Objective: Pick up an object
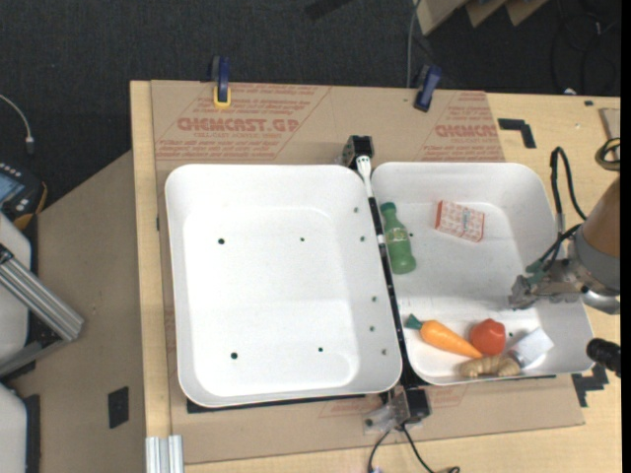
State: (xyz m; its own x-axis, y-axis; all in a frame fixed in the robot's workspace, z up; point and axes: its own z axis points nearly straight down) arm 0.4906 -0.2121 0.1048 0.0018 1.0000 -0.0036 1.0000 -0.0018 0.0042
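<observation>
At the right edge of the scene, the arm (601, 239) reaches over the right rim of the right bin (513, 180), and its gripper (533, 290) hangs low above the bin floor near that rim; whether the jaws are apart or together cannot be told from this view, and no object is seen between them. Within the right bin, a green bottle (396, 237) lies along the left wall, just beside the divider between the two bins. A small white packet with red print (460, 222) lies flat in the far middle of the bin, well apart from the gripper. Along the near wall, an orange carrot (445, 337) lies at a slant, with a red tomato-like object (487, 336) just to its right. A tan ginger-like piece (490, 367) rests against the near rim below the red object, and a small white item (533, 347) sits just to the right of it, nearest to the gripper. To the left, the left bin (197, 190) stands on the surface (158, 126) beside the right bin.
</observation>
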